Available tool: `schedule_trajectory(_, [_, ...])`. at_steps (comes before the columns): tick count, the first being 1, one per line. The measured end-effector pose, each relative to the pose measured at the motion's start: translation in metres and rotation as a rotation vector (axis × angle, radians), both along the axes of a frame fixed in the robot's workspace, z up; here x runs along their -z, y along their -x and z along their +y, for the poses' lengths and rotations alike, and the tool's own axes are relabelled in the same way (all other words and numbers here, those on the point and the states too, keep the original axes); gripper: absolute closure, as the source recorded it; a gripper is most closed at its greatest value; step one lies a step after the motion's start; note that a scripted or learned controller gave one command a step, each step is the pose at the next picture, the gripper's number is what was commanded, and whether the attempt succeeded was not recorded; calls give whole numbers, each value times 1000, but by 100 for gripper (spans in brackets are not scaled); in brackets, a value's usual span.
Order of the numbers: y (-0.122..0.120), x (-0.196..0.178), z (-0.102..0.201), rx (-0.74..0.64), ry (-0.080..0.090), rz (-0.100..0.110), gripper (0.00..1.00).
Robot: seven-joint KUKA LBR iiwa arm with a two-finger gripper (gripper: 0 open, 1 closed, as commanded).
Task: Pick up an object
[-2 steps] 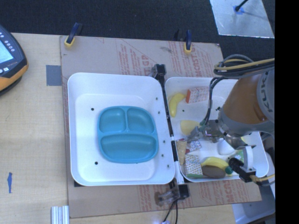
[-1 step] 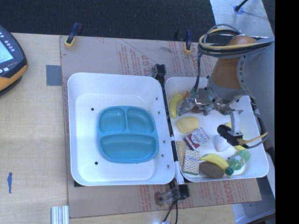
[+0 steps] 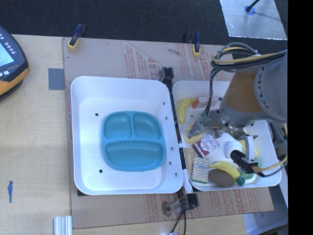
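My gripper (image 3: 198,129) is low in the left half of the right bin (image 3: 272,140), with the grey arm and its orange band reaching in from the right. Just left of it lies a yellow banana-shaped toy (image 3: 182,110), and a yellow piece (image 3: 192,138) peeks out right under it. A red-and-white packet (image 3: 209,145) lies just below the gripper. Nearer the front lie a patterned packet (image 3: 199,170), a second banana (image 3: 225,169), a brown round thing (image 3: 222,178) and a small green thing (image 3: 240,181). Nothing can be seen held.
The left bin (image 3: 83,131) holds a blue divided plate (image 3: 133,141). A small orange-and-white box (image 3: 201,102) lies at the back of the right bin. A yellow-edged device (image 3: 10,58) sits at the bench's far left. Clamps (image 3: 74,37) hold the board's back edge.
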State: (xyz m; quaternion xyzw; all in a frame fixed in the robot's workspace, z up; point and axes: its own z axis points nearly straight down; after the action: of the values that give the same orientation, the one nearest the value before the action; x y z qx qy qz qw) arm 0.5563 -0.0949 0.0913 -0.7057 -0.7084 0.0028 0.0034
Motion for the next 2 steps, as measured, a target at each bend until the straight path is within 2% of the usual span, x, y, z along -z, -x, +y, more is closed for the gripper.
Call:
schedule_trajectory(1, [-80, -2, -2, -4, 3, -8, 0])
schedule_trajectory(2, [-95, 1, -5, -4, 6, 20, 0])
